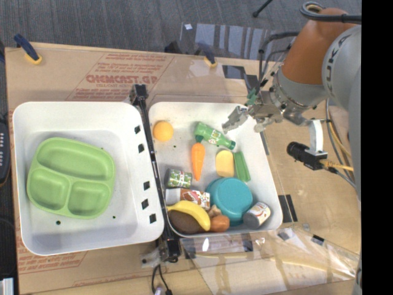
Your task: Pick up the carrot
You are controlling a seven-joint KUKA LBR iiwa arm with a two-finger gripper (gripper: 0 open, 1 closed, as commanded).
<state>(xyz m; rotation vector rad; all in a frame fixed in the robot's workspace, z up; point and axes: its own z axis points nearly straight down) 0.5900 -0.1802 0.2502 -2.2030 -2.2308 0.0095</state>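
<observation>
The orange carrot [197, 160] lies lengthwise in the middle of the right bin [184, 110], its green stub pointing to the far side. My gripper [248, 123] hangs over the bin's far right edge, above and to the right of the carrot and apart from it. Its two fingers [233, 119] are spread open with nothing between them. A green bottle [215, 136] lies between the gripper and the carrot.
Around the carrot the right bin holds an orange ball [163, 131], a yellow block [225, 163], a green strip [241, 166], a teal bowl [231, 198], a banana [191, 212], small cartons [180, 178] and a can [256, 214]. The left bin [37, 118] holds a green divided plate [70, 177].
</observation>
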